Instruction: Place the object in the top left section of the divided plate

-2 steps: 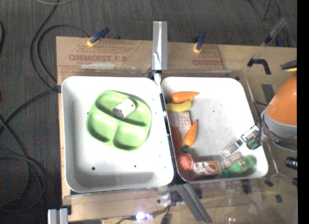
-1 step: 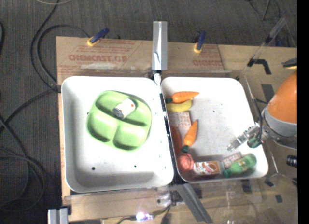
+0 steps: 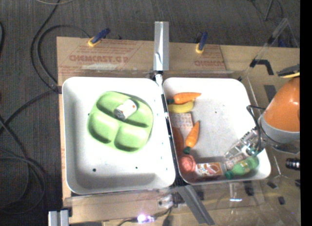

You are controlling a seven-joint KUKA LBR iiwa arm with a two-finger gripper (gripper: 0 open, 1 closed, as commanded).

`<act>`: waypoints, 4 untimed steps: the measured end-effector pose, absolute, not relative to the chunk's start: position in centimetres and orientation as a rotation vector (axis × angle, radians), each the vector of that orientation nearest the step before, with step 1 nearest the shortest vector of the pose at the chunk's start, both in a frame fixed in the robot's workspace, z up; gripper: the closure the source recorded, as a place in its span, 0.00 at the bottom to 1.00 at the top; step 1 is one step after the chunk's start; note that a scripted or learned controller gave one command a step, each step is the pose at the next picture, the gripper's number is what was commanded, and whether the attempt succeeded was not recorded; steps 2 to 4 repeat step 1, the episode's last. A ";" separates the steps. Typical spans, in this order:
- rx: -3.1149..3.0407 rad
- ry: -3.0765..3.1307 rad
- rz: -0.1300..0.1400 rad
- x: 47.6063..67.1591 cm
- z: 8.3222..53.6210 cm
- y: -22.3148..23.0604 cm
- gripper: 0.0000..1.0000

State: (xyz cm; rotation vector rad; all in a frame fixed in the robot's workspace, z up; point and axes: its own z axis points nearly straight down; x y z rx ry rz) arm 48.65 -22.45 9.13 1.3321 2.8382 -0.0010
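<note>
While a small white object [image 3: 126, 109] already lies in the green divided plate [image 3: 105, 127], seemingly near its centre ridge, the end effector [image 3: 242, 151] hovers low over the right bin [image 3: 222, 86], its grip unreadable, probably seeking another item.
</note>
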 end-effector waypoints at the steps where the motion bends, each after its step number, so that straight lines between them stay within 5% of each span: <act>1: 1.121 2.919 -0.002 48.9 9.2 -22.5 1.00; 4: 1.121 2.919 -0.002 48.9 9.2 -22.5 1.00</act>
